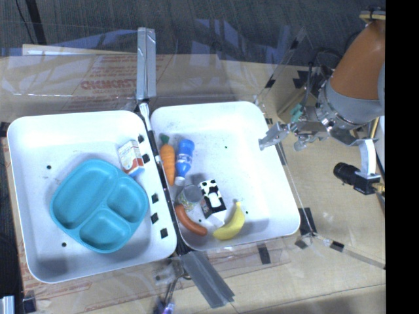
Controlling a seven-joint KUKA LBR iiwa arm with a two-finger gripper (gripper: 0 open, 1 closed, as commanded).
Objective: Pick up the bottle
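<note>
The bottle (pixel 184 157) is blue with a white label and lies in the right bin (pixel 262 195), near its left wall. An orange carrot (pixel 168 163) lies right beside it on the left. My gripper (pixel 286 136) hangs over the right rim of the right bin, well to the right of the bottle and apart from it. Nothing shows in its grasp. The arm with its orange band (pixel 366 51) reaches in from the upper right.
Below the bottle in the right bin lie a small can (pixel 190 194), a black-and-white object (pixel 212 197), a banana (pixel 231 222) and a sausage (pixel 190 220). The left bin (pixel 39 142) holds a blue divided plate (pixel 99 205) and a small carton (pixel 130 156).
</note>
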